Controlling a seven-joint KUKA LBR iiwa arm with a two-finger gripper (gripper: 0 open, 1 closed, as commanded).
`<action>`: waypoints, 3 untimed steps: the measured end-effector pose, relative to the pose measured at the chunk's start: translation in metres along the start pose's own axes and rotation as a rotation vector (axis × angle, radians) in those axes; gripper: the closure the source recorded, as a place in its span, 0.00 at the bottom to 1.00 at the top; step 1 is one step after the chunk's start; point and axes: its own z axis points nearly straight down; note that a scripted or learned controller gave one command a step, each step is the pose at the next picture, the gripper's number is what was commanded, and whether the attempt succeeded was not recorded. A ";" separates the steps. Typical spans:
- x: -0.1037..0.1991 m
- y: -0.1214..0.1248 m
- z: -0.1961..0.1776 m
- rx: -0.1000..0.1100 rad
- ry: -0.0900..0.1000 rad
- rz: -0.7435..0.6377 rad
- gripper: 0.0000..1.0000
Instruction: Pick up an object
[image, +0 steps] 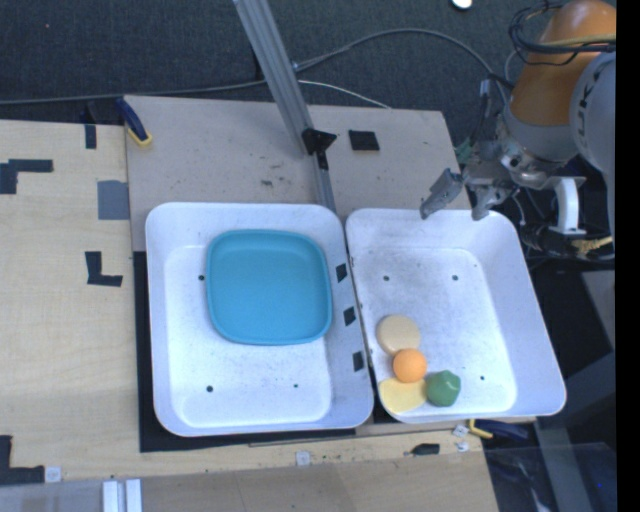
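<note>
Above the right bin's (500, 235) far rim, the gripper (462, 197) hangs open.

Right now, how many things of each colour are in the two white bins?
Blue: 1, the plate
Pale yellow: 2, the upper disc and the lower disc
Orange: 1, the ball
Green: 1, the green lump
Total: 5

Bench (60, 300) bears left bin (170, 330), right bin (500, 300).
</note>
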 end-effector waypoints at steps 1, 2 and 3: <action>-0.004 -0.009 0.057 0.005 0.000 0.001 0.00; 0.001 -0.010 0.101 0.003 0.000 0.000 0.00; 0.002 -0.012 0.154 0.005 0.000 0.000 0.00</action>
